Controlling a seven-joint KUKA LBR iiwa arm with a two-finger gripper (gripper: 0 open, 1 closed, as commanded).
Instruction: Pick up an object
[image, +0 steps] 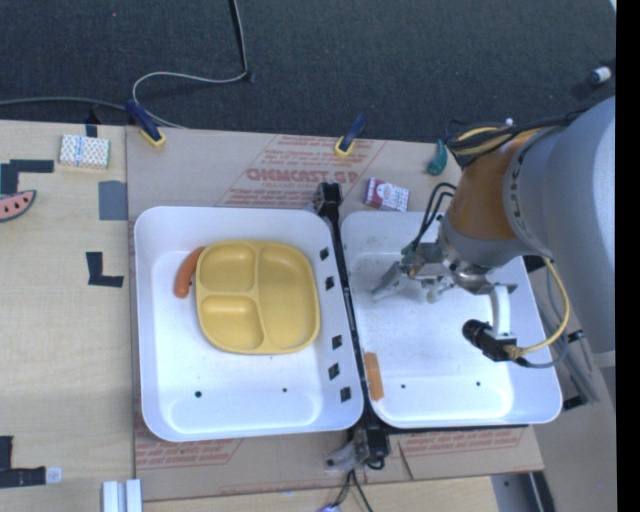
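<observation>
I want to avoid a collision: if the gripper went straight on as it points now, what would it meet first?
The gripper points toward the view's left, so probably the right bin's left wall first, or its floor sooner; depth is unclear.

Dark carpet floor (400, 50) w/ black cable (241, 45); pale wood bench (60, 330), cardboard sheet (200, 170) atop.

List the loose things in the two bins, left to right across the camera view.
orange sausage-shaped piece → yellow divided plate → small orange piece
</observation>
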